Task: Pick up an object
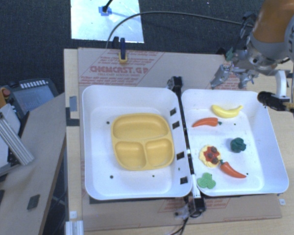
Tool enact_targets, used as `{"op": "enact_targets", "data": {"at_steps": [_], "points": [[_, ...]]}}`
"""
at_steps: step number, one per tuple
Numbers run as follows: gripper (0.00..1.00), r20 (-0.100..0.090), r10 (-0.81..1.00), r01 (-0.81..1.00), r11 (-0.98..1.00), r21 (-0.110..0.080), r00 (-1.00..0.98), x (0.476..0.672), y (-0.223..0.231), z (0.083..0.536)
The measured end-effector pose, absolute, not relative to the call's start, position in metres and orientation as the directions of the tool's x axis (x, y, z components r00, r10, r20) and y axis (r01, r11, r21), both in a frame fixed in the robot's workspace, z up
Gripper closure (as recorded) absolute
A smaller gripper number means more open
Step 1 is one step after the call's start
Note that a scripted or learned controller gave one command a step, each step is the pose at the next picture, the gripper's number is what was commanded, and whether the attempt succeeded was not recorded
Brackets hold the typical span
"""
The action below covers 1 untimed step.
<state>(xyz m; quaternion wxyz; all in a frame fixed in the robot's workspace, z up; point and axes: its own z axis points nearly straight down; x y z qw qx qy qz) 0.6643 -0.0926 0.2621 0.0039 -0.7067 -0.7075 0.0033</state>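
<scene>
1 banana [227, 111], 2 peppers [206, 123], 2 broccoli [238, 144], 1 pizza [210, 155], 1 yellow tray [141, 141], fingers [219, 76] open, gripping nothing

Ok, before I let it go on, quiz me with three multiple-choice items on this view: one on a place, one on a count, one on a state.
1. Where is the yellow tray?
A. left bin
B. right bin
C. off the bench

2. How many orange-red peppers are in the right bin?
A. one
B. two
C. four

3. The banana is:
A. between the fingers
B. on the tray
C. lying on the bin floor

Key: 1 A, it sits in the left bin. 2 B, one pepper under the banana, another pepper lower. 3 C, the gripper hangs above the bin's far edge, apart from it.
</scene>
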Motion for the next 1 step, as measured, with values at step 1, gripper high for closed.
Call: {"op": "enact_targets", "data": {"at_steps": [1], "points": [[0.00, 0.000, 1.000, 1.000, 0.003, 0.002, -0.003, 0.6663, -0.0923, 0.2693]]}}
